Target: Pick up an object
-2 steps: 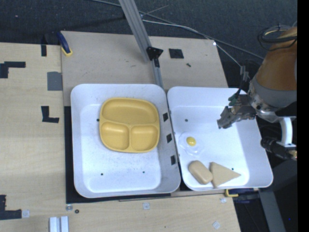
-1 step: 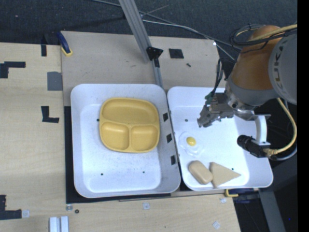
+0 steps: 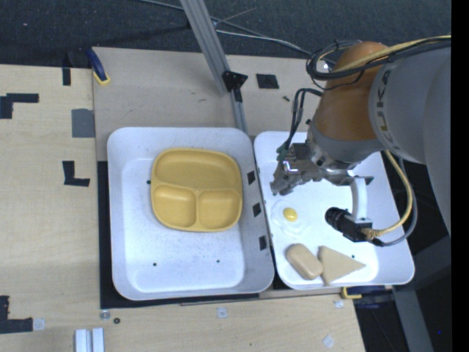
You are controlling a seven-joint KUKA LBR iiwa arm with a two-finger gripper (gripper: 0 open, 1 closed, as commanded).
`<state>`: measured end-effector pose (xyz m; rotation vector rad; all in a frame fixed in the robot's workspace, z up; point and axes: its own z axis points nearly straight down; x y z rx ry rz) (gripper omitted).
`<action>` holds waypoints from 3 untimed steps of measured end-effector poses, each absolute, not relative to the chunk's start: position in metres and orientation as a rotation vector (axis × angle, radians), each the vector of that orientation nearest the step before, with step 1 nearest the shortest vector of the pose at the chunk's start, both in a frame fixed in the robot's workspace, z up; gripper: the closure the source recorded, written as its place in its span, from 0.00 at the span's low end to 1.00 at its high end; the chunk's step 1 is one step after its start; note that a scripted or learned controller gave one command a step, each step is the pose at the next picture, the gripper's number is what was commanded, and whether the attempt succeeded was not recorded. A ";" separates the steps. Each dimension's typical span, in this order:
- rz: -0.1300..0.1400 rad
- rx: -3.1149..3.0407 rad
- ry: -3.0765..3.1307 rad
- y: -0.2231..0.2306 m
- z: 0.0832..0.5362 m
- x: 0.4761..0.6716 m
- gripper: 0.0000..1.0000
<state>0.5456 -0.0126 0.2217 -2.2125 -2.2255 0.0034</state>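
Observation:
My gripper (image 3: 282,185) hangs over the left part of the right bin (image 3: 388,270), just above and left of a toy fried egg (image 3: 291,217), white with a yellow yolk. A tan bread roll (image 3: 303,261) and a pale wedge of cheese or bread (image 3: 339,263) lie near that bin's front edge. The arm's grey wrist and orange band cover the bin's back half. Nothing shows between the gripper and the bin floor.
The left bin (image 3: 132,270) holds a yellow three-compartment plate (image 3: 196,189) toward its back. A grey pole (image 3: 212,42) slants down to the gap between the bins. A black cable connector (image 3: 344,222) hangs from the wrist over the right bin.

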 end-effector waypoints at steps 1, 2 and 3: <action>0.001 -2.212 -2.228 0.049 0.228 0.547 1.00; 0.003 -2.212 -2.226 0.097 0.221 0.540 1.00; 0.004 -2.218 -2.223 0.094 0.222 0.540 0.00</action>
